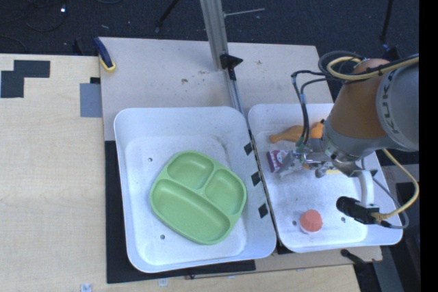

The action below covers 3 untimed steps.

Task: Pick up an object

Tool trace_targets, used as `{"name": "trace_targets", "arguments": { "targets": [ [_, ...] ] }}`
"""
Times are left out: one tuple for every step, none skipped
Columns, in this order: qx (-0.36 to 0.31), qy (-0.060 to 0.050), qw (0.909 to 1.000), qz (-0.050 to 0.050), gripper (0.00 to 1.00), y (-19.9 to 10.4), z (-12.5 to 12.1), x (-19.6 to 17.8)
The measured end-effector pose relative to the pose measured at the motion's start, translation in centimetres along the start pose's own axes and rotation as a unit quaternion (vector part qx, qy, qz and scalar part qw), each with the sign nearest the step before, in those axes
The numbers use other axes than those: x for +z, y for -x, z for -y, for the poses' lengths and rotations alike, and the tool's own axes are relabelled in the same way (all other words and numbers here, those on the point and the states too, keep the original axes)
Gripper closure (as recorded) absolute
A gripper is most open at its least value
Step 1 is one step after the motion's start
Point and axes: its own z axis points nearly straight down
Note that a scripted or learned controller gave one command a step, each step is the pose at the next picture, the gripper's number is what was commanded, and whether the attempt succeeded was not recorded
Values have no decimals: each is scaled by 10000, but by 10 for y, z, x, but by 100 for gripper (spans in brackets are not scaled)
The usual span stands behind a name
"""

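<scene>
Pale wooden bench (171,72), dark floor behind. Your gripper (297,161) sits low in the right white bin (342,240), up against a small purple-and-white packet (276,161); you cannot tell whether it's spread or clamped. The packet's print is unreadable. An orange tapered piece (290,135) lies just behind, a red-orange ball (311,220) towards the front. A green three-section plastic plate (198,196) fills the left white bin (137,147). The grey arm (393,113) reads "KU".

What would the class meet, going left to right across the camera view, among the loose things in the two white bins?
Green three-compartment plastic plate → small maroon-and-white packet → round red-orange ball.
</scene>
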Motion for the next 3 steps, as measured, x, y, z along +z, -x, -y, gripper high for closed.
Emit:
{"name": "trace_targets", "arguments": {
  "targets": [
    [3,40,10000,-1,0,0,-2,39],
    [21,75,10000,-5,100,0,-4,26],
    [20,48,10000,9,100,2,6,-23]
  ]
}}
